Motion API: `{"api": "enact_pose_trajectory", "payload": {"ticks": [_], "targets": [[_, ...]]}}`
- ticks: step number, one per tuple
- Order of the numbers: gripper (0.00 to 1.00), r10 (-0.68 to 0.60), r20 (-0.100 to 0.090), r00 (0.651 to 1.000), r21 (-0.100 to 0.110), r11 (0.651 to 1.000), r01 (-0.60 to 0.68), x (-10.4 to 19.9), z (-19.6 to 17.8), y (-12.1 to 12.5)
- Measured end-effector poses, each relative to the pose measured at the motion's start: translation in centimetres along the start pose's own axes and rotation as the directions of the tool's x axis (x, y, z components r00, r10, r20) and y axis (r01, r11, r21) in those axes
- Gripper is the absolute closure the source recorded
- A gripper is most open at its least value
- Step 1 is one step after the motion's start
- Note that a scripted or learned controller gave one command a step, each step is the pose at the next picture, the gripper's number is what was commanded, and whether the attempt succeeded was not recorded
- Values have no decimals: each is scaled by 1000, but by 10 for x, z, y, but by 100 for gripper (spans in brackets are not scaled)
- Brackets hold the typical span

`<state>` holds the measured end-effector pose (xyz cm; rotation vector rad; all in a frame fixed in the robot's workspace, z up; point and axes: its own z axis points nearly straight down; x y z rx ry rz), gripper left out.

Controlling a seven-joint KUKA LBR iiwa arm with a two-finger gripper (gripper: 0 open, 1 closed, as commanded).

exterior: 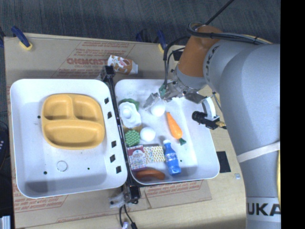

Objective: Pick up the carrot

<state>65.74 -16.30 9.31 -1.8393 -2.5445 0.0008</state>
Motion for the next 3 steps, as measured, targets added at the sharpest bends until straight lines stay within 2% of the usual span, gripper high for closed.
{"api": "enact_pose_trajectory", "payload": {"ticks": [1, 2, 3], "targets": [[0, 30, 0, 1000, 2, 1000, -30, 13, 2, -52], [100, 27, 0, 1000, 3, 1000, -27, 12, -9, -51], [100, 476, 0, 879, 1, 879, -476, 33, -59, -53]]}}
